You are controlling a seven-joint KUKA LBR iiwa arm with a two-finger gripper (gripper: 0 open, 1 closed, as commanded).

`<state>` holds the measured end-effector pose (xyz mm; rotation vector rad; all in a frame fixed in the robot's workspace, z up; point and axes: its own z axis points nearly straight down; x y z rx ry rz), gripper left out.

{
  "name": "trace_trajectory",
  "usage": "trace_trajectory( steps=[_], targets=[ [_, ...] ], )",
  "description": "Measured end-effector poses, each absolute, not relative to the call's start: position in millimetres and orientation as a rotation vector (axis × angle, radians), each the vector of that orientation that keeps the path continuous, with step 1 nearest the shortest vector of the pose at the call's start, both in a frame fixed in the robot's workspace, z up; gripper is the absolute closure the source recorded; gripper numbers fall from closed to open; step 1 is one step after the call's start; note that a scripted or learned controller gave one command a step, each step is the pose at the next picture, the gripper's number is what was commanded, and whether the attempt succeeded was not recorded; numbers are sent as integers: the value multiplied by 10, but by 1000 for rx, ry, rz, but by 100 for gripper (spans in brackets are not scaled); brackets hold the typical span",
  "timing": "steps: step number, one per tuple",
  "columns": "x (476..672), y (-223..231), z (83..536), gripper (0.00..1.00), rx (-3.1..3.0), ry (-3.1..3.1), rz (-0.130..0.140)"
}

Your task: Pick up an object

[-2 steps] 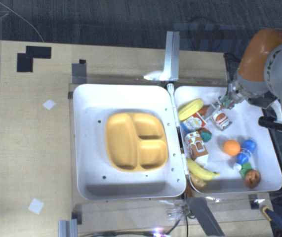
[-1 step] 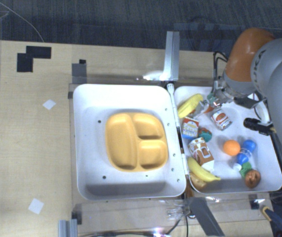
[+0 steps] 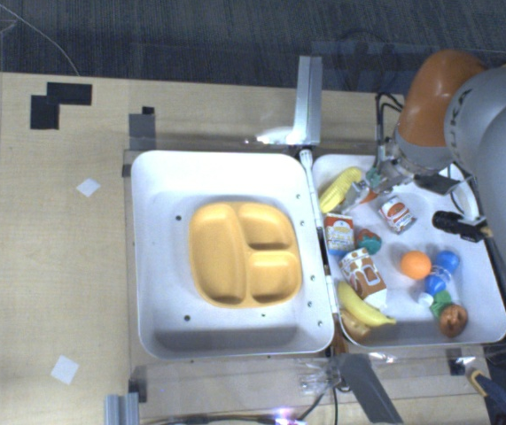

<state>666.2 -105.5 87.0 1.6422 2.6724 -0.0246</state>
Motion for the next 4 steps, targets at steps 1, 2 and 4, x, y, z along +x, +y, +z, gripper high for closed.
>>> trace_trajectory(
  steps=[1, 2, 4],
  targets=[
    [6656, -1075, 870, 0, 1516, 2755, -24],
    [6295, -1038, 881, 0, 1676, 2647, 7],
    [6332, -1035, 1026, 0, 1667, 2640, 15]
  ],
)
